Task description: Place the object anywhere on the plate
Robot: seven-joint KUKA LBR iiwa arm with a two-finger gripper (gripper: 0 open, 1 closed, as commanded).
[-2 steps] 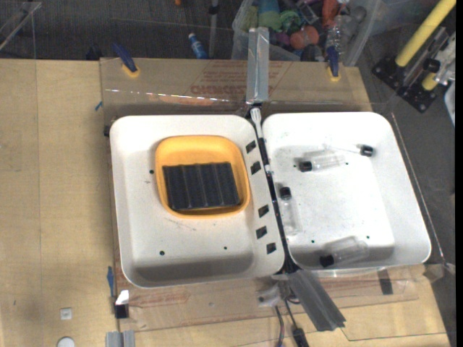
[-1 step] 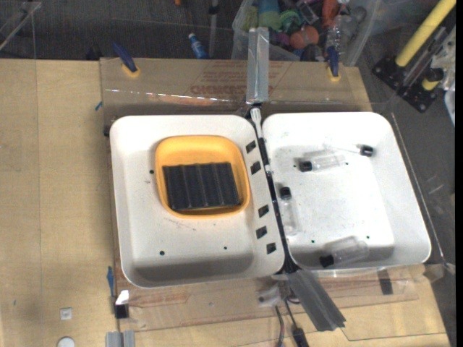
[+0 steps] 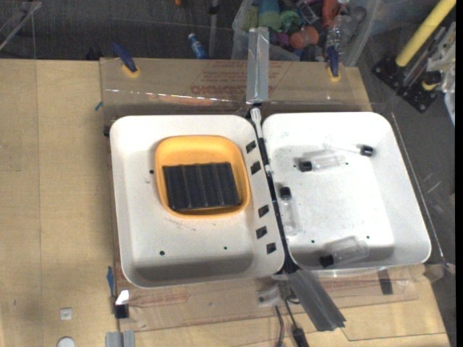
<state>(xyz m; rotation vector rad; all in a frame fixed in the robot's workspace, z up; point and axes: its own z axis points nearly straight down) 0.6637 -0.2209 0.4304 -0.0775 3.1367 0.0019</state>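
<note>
In the camera view, two shallow white bins are seen side by side: the left bin [image 3: 137, 255] and the right bin [image 3: 405, 215], with a narrow divider [image 3: 262, 186] between them.

One orange plate [image 3: 165, 154] is lying in the left bin, a little toward the far side. On this plate one dark ribbed block [image 3: 201, 186] is resting flat. It is taken to be the object of the task. It is fully inside the rim of the plate and covers much of the plate's middle. Nothing else is seen on the plate.

From this position, the placing is judged to be already done: the object is on the plate, and the task asks for no exact spot. Nothing seems to be left, except perhaps that the arm is kept away from the bins.

How far the gripper is open, and whether anything is held by it, cannot be told here.

In the right bin, clear plastic tubes with black caps are scattered, well apart from the plate. Three are counted with some confidence: one far tube [image 3: 323, 163], one tube beside the divider [image 3: 287, 207] and one near tube [image 3: 347, 251]. A fourth black cap [image 3: 367, 150] is also seen, but it cannot be told whether it belongs to the far tube or is a separate piece.
</note>
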